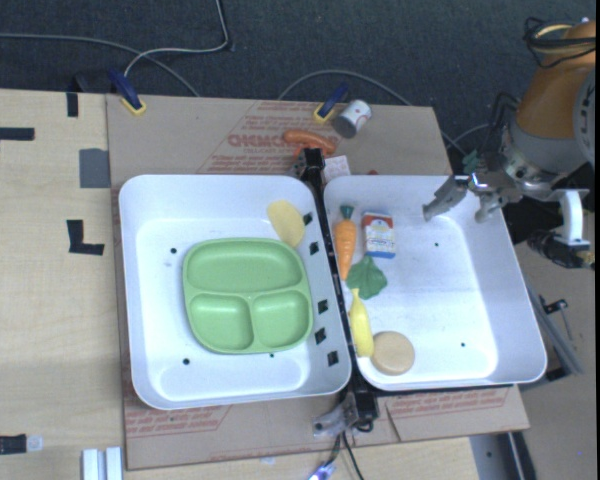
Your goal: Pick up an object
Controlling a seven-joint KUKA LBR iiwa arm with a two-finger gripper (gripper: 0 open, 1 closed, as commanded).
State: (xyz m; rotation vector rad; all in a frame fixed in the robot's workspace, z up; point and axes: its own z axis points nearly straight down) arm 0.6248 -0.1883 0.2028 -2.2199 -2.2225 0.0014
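Note:
My gripper (467, 200) hovers over the far right corner of the right bin (480, 298), its two fingers spread open with nothing between them. Along that bin's left side lie an orange carrot (346, 240) with a green leaf (368, 280), a small white and red carton (378, 235), a yellow banana-like piece (360, 330) and a round tan biscuit (392, 351). All of them sit well to the left of the gripper. In the left bin (145, 268) rest a green divided plate (248, 296) and a pale yellow lemon-like piece (286, 222).
Behind the bins, on the cardboard, lie an orange sausage (310, 140) and a small grey cylinder (352, 118). Blue and yellow clamps (130, 96) hold the cardboard's far edge. A black divider (325, 268) runs between the bins. Cables trail across the dark floor.

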